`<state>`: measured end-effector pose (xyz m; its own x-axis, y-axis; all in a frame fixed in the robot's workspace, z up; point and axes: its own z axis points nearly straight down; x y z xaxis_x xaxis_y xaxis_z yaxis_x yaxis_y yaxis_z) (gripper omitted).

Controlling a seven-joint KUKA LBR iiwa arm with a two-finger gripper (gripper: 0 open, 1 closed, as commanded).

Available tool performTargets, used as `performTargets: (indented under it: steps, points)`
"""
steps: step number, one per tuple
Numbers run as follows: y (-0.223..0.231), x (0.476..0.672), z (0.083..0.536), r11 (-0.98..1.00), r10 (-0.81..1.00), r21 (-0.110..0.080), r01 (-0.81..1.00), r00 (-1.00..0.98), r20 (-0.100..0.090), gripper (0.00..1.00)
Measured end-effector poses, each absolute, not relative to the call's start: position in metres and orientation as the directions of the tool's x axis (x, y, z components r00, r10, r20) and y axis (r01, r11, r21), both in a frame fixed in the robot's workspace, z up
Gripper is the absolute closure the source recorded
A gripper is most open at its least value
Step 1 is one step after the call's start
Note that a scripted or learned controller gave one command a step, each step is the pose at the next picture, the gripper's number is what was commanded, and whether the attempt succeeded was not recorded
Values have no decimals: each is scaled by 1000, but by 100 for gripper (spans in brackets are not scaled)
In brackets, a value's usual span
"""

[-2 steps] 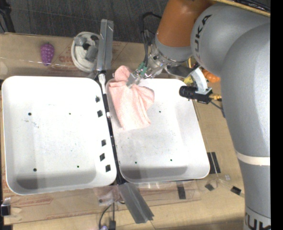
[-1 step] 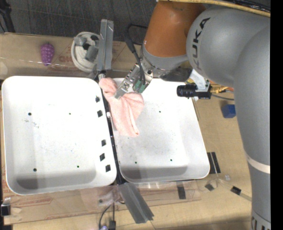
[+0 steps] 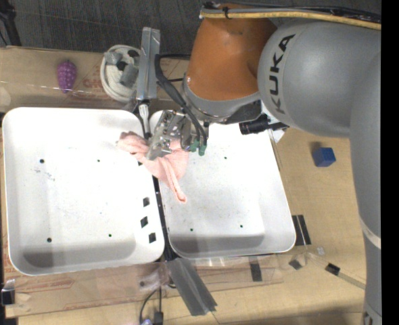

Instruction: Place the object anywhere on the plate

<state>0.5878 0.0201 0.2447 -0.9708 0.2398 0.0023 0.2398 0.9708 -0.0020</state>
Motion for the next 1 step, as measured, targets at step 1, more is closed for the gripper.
performTargets:
  steps: [1]
  points:
    - [62, 557, 229, 1000, -7, -1, -7, -1000, 4, 100]
